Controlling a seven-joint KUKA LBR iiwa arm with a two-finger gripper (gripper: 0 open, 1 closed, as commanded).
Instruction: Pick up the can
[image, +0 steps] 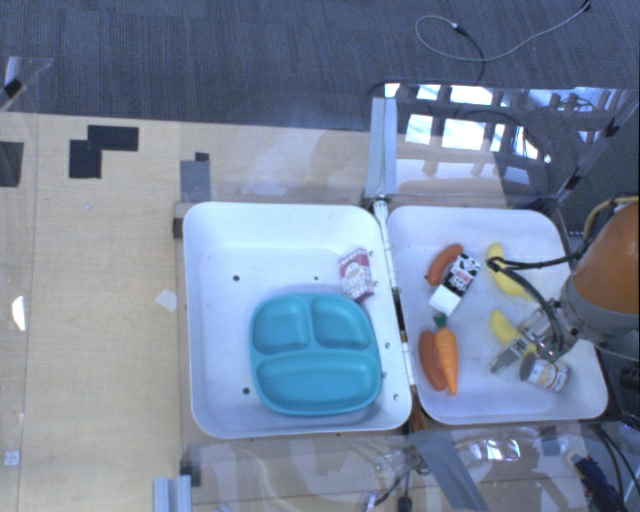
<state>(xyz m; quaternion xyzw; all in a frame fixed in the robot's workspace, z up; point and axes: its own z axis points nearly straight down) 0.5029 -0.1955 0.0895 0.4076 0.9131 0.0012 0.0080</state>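
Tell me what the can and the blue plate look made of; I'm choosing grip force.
The can looks like metal under a pale printed label, with a shiny rim, though it is small and blurred. The blue plate looks like moulded plastic with a smooth, even, slightly glossy surface.

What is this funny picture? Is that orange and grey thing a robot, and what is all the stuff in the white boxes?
Yes, that is a robot arm, grey with an orange band, reaching in from the right. A camera above the bench looks down on it. At the arm's end is its two-finger gripper, like a tiny hand. It hovers right next to a small can lying on its side, which it should pick up. The can is not between its fingers.

The right white bin also has toy food: two orange carrots, a sausage, two yellow bananas and a little black-and-white carton.

The left white bin holds a blue plate with compartments and a small red-and-white packet.
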